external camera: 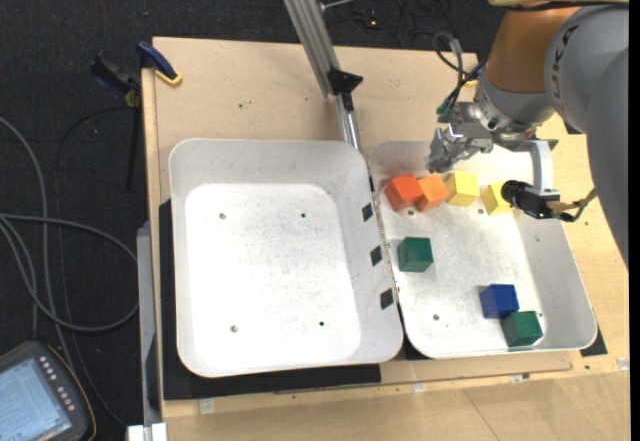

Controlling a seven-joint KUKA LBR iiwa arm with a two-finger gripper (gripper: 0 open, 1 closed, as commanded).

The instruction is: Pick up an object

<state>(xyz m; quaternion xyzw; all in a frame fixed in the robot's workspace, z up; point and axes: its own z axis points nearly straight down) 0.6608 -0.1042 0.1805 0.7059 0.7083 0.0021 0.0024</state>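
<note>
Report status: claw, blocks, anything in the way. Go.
Claw low over right bin, far end; grip unreadable. Orange blocks and yellow blocks clustered just below it. Green block, blue block sit apart, nothing blocking.

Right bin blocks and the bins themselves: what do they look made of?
Blocks, such as the green block and blue block: probably painted wood or foam, matte, flat color without glare. Right bin and left bin: likely molded plastic, smooth white with rounded rims.

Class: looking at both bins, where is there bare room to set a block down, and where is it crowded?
Left bin: bare floor throughout. Right bin: a free patch between the green cube and blue cube. Crowded along the far edge, where orange blocks and yellow blocks cluster under the gripper.
</note>
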